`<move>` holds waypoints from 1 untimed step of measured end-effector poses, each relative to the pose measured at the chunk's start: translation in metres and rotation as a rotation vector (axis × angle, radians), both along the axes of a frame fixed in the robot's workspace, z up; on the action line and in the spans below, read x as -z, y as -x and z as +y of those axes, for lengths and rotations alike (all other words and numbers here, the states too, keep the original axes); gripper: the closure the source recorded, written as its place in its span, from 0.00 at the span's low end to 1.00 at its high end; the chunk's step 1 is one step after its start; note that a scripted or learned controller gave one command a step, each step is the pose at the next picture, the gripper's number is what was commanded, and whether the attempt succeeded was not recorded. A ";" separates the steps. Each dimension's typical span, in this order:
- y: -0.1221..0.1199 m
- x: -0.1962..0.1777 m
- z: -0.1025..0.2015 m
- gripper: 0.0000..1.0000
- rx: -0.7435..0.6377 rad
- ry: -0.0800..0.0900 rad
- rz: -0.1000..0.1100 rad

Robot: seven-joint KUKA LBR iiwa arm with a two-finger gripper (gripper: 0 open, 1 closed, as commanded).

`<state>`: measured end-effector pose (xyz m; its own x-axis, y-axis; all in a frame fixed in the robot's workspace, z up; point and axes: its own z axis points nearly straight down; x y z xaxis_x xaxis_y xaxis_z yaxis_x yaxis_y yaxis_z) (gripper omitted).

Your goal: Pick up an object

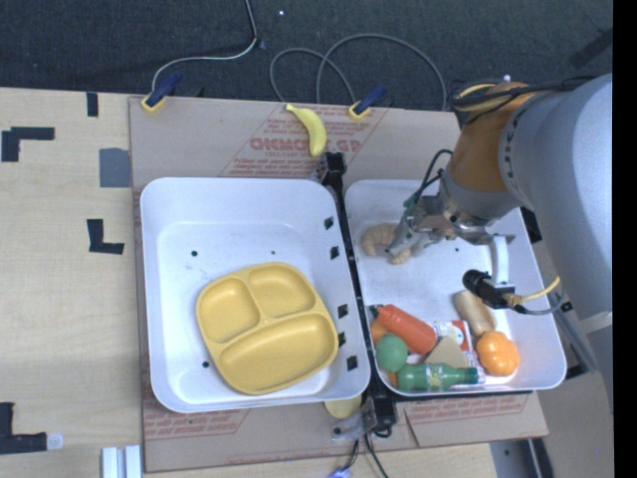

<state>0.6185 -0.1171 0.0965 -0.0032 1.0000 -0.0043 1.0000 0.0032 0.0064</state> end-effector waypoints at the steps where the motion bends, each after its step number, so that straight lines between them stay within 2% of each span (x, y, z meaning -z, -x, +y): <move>1: 0.072 -0.093 0.055 1.00 -0.002 -0.007 0.002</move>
<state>0.5465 -0.0619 0.1895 -0.0047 1.0000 0.0024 1.0000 0.0047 0.0042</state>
